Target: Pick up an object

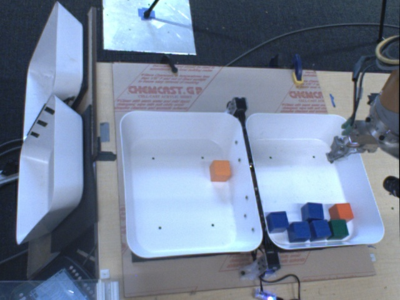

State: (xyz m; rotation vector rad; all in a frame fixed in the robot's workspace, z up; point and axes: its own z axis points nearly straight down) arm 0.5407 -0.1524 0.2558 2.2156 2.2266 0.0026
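Note:
An orange cube [220, 170] lies alone in the left bin [144, 167], right of its middle. In the right bin [350, 186], near the front edge, sits a cluster of cubes: several blue ones [300, 222], an orange one [340, 212] and a green one [339, 229]. My gripper [342, 146] hangs over the right bin's far right rim, well behind the cluster. Nothing shows between its fingers.
A clear plastic sheet with red lettering [169, 89] lies under both bins. A metal plate [149, 17] sits at the back. Spare white bins [50, 136] lean at the left. A blue clamp [298, 67] and cables lie behind the right bin.

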